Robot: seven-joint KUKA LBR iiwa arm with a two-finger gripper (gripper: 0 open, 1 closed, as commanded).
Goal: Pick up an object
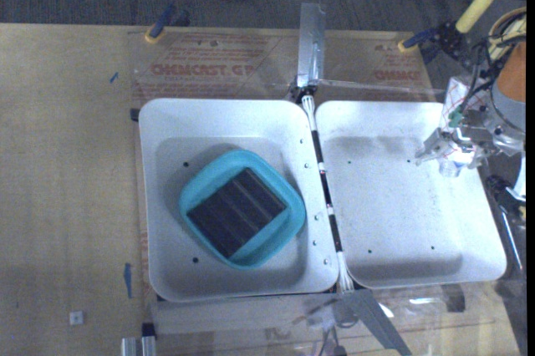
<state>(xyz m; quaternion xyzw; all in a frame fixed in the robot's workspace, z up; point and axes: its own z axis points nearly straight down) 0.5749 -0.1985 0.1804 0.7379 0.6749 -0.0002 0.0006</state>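
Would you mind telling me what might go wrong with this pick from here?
The pincer sits over the right bin's far right edge, while the blue dish with the dark ridged block lies in the left bin. Crossing over, it may clip the divider. The dish's sloped rim may slip free.

A shallow teal dish (242, 207) with rounded corners lies flat on the floor of the left bin (159, 129), a little toward the bin's near side. It sits turned at an angle to the bin's walls, so it reads as a diamond. Its hollow holds a dark, ribbed rectangular insert (236, 211), open side facing up.
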